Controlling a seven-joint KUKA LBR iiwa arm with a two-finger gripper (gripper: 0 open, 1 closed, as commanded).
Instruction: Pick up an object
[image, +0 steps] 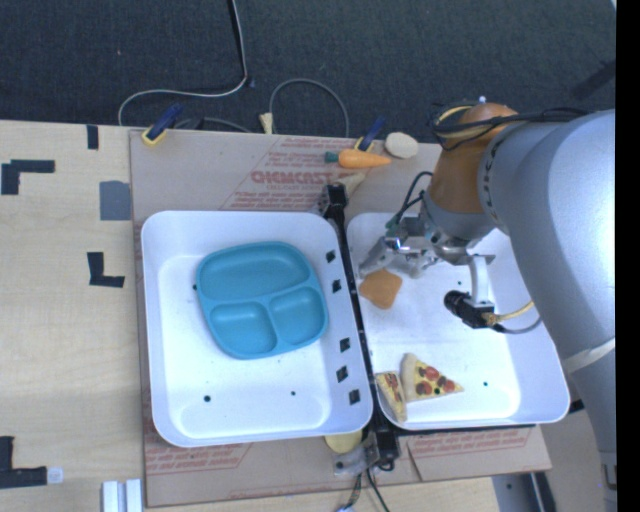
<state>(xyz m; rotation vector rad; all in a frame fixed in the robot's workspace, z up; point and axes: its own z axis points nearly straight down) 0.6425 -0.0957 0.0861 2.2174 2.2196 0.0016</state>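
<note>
dark carpet behind the bench, and the fingers (388, 262) hover low in the right bin (540, 400), their spread unreadable, just above the orange-brown lump (380, 290). approach step; next, drop squarely and close.

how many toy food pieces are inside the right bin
2. An orange-brown piece lies near the bin's left wall, just under the pincer. A pizza slice lies near the front edge of the right bin. The arm may hide more.

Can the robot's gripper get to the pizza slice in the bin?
Probably yes. The pizza slice lies flat in the right bin with nothing on it, and the gripper hangs over the same bin.
</note>
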